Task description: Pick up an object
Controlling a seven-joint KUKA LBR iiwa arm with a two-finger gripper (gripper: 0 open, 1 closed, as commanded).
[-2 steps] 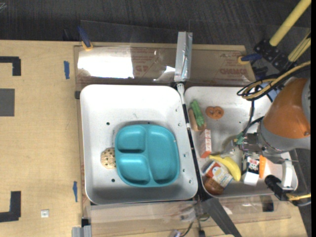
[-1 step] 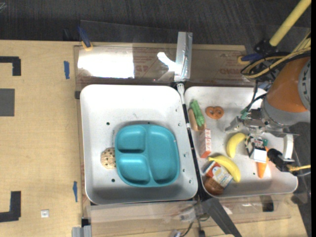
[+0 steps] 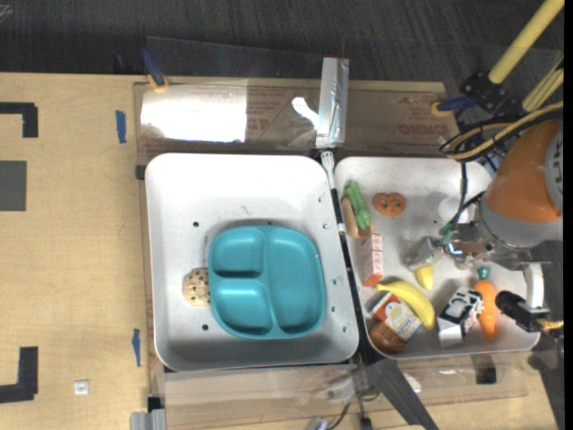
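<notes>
Teal divided plate [image 3: 266, 279] in left bin [image 3: 170, 186]; cookie [image 3: 196, 287] touching plate's left edge.

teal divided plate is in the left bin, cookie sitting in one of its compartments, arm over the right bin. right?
One thing is off: the cookie is not in a compartment. In the camera view it lies on the left bin floor, against the outer left edge of the teal divided plate. The plate is in the left bin, and the arm is over the right bin, as you said.

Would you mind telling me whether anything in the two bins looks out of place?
One thing: a cookie lies on the left bin floor, against the teal divided plate rather than on it.
</notes>
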